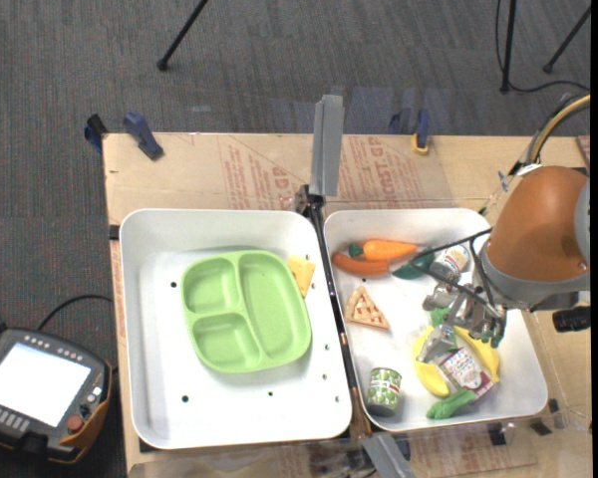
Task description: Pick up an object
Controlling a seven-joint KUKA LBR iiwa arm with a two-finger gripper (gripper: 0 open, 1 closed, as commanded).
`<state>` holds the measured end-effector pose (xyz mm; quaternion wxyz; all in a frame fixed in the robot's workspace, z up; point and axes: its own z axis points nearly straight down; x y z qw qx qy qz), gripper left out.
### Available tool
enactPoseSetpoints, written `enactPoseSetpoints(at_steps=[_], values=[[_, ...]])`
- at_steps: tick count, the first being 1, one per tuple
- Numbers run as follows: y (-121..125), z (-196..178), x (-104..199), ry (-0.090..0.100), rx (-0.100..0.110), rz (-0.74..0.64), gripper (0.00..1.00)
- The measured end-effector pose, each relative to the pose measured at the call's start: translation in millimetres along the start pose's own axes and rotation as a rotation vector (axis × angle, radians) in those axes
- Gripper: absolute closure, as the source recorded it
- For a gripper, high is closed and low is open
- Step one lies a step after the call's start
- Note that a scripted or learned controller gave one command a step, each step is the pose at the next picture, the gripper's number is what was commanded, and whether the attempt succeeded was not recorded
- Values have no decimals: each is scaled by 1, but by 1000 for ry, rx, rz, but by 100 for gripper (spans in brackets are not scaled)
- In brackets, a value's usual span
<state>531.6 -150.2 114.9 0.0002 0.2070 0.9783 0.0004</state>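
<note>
Left bin [145,267]: green divided plate [246,310] at centre, yellow wedge [301,272] touching its 2 o'clock edge. Right bin [399,219]: carrot [379,254] at 11 o'clock, pizza slice [367,310] centre-left, green can [384,389] at 7 o'clock. Gripper [447,339] over banana [429,376] and pouch [465,369] at 4 o'clock; grip state cannot be told.

Arm's gripper [456,319] low in right bin [523,371] over banana [431,358]; green divided plate [245,310] in left bin [140,267].
</note>
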Motion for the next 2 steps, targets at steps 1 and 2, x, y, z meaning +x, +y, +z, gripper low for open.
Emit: enactPoseSetpoints(at_steps=[1,2], values=[[3,29,-21,2,0,67,0],[-35,28,45,1,0,63,0]])
